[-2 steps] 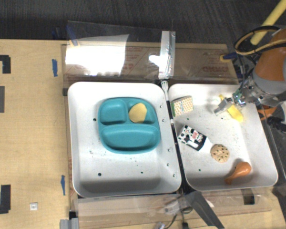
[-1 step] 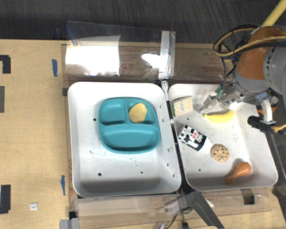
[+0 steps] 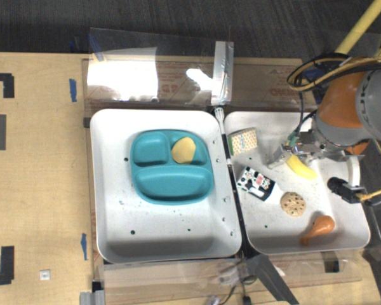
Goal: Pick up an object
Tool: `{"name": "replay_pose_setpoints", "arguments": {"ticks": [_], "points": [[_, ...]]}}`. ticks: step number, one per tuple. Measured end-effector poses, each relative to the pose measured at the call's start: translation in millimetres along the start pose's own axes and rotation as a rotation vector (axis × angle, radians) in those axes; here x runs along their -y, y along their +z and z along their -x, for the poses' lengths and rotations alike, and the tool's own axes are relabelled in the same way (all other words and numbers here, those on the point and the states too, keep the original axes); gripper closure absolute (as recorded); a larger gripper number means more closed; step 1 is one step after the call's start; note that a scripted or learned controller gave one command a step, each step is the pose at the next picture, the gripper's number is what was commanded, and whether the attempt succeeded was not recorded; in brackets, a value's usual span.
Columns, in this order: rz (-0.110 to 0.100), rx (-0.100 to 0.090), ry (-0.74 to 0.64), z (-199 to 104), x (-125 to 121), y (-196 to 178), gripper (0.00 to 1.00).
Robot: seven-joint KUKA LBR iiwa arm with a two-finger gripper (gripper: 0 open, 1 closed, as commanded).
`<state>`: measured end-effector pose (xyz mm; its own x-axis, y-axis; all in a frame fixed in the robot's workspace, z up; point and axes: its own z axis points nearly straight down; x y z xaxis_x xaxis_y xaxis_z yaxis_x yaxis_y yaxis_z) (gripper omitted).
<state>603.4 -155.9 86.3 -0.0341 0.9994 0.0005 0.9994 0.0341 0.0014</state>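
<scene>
Presently, item by item. Table (image 3: 32, 170): one, carrying two white bins side by side.

Left bin (image 3: 114, 234): one teal divided plate (image 3: 171, 176) at its centre; one yellow-tan round piece (image 3: 183, 150) in the plate's upper right compartment.

Right bin (image 3: 273, 234), five loose objects: one pale patterned packet (image 3: 243, 141) near the far left corner; one black-and-white printed card (image 3: 254, 183) by the left wall; one round cookie (image 3: 293, 203) at mid-floor; one orange pear-shaped piece (image 3: 319, 226) near the front right corner; one yellow banana-shaped piece (image 3: 300, 167) toward the far right side.

Arm: one, grey with orange band, over the right bin's far right corner. Tool (image 3: 294, 152): one, low, just beside or touching the yellow banana-shaped piece; whether its fingers are spread or pressed together cannot be told.

Task status: nothing is visibly lifted; all five objects lie on the bin floor. The yellow banana-shaped piece looks the likely target. Grasp and lift remain, by this judgement.
</scene>
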Motion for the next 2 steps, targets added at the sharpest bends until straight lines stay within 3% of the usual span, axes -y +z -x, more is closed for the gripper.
{"name": "replay_pose_setpoints", "arguments": {"ticks": [1,2], "points": [[0.007,0.002,-0.001,0.4,-2.2,-12.6,1.00],[0.010,0.002,0.078,-41.5,8.6,-159.5,1.00]]}}
